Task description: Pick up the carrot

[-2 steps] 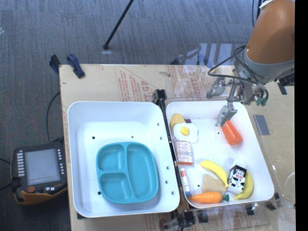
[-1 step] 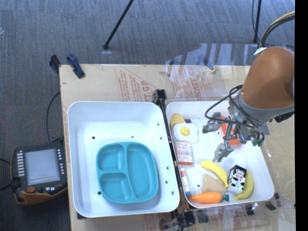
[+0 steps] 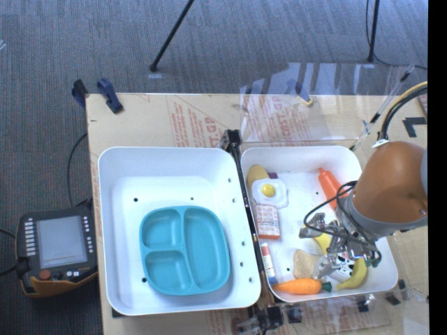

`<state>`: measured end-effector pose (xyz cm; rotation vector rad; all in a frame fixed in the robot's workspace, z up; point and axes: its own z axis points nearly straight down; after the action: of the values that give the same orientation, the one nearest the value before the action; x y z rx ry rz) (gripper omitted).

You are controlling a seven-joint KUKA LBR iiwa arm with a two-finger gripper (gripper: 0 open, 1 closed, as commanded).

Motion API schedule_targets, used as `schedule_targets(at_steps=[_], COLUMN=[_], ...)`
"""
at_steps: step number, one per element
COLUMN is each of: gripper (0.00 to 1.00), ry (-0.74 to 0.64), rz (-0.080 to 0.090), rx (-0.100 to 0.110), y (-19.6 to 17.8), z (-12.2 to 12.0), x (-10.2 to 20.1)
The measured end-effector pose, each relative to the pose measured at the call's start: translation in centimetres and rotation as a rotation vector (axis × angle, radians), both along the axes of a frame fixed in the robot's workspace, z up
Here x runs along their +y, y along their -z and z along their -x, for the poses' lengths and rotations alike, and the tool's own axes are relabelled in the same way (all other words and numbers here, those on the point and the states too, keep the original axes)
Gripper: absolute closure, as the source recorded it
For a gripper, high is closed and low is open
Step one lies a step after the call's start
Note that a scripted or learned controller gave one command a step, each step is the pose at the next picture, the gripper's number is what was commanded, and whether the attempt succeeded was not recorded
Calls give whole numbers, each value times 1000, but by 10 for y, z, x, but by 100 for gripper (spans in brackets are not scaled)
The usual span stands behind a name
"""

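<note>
In the right bin, toward its near right corner, my gripper hangs low over the clutter, my arm coming in from the right with its orange band broad above the wrist; whether my fingers are spread or pressed together I cannot tell, since wrist and cables hide them; nothing shows between them. The carrot lies flat along the near wall of this bin, green end pointing right, just below and to the left of my gripper, and I cannot tell whether it touches me; a banana curves just to its right, and a pale slice of bread sits just above it. Farther back lie a fried egg, a small red-and-white packet below it, and an orange bottle near the far right. The left bin holds a blue divided plate.
</note>
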<state>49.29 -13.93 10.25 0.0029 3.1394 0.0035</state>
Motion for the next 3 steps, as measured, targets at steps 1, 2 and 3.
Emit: schedule_targets(at_steps=[1,2,3], gripper=[0,100,100], ry=[229,223,219], rz=[1,0,-1], rx=[-21,0,6], y=[5,2,-4], z=[8,11,11], x=[57,60,61])
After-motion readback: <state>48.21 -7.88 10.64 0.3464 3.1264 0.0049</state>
